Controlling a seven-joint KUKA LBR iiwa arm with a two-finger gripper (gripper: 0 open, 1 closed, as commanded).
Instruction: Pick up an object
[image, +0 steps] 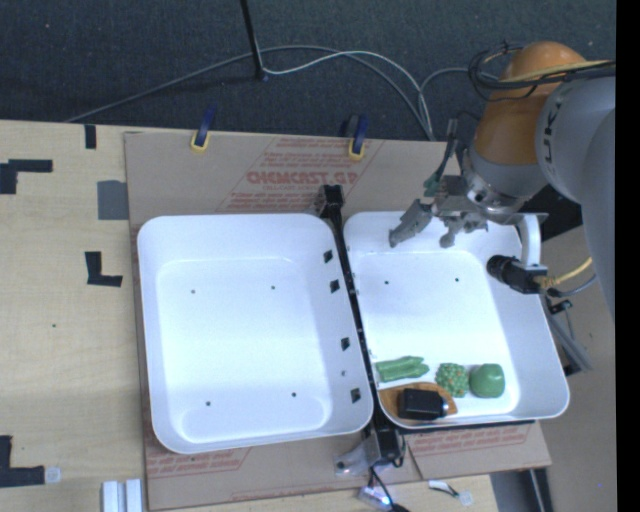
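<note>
Bins of shallow white plastic, two in number, are set side by side on the brown cardboard-covered counter (290, 175). In the right-hand bin (430, 300), four things are gathered along the near edge: one long green pod-shaped piece (401, 368), one knobbly green broccoli-like piece (452, 378), one round green ball-like piece (487, 380) and one black block (422, 403) lying on an orange scrap. The left-hand bin (240, 330) is seen beside it. The grey two-finger tool (428, 230) is held over the far edge of the right-hand bin, well apart from the four things, its fingers spread and nothing between them.
</note>
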